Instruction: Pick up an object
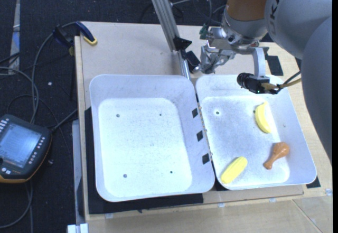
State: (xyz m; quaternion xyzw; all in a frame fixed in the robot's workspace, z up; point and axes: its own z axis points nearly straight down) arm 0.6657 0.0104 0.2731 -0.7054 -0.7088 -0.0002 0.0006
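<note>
The right bin (301, 176) holds three things. A yellow banana-like slice (262, 118) lies near its right side. A brown drumstick (276, 155) lies below that, toward the right edge. A yellow corn cob (233, 169) rests near the bin's front. My gripper (210, 65) hangs above the back left corner of the right bin, close to the divide between the two bins, well away from all three things. Nothing shows between its fingers.
The left bin (100, 89) sits beside the right one. A slanted metal rail (163, 7) rises behind the bins close to the gripper. A teach pendant (21, 147) lies off the bench at the left. A blue and yellow clamp (82, 34) sits at the bench's back left corner.
</note>
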